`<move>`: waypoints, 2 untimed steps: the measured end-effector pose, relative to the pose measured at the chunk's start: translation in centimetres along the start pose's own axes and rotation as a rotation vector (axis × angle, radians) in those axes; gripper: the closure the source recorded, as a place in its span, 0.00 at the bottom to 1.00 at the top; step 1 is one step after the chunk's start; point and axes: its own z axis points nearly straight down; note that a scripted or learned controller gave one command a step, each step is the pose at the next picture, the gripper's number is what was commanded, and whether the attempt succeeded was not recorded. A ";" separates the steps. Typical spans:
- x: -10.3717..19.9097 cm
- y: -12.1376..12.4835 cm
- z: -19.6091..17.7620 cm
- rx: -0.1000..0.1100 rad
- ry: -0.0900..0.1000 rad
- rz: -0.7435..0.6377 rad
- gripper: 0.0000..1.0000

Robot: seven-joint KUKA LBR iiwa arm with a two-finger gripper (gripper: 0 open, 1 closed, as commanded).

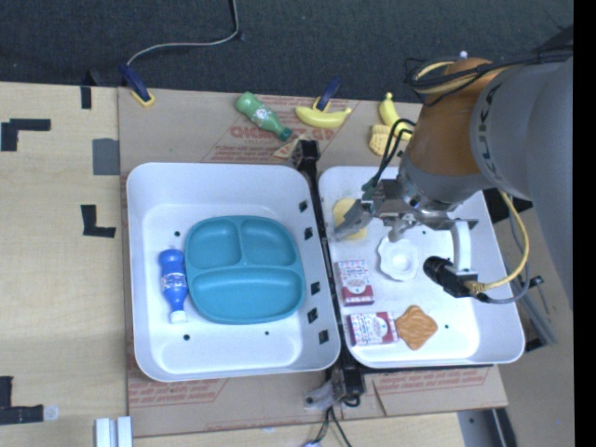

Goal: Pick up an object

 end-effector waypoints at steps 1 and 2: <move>-0.5 1.3 0.0 0.000 0.001 -0.002 0.00; 0.0 1.3 0.0 -0.001 0.001 -0.002 0.00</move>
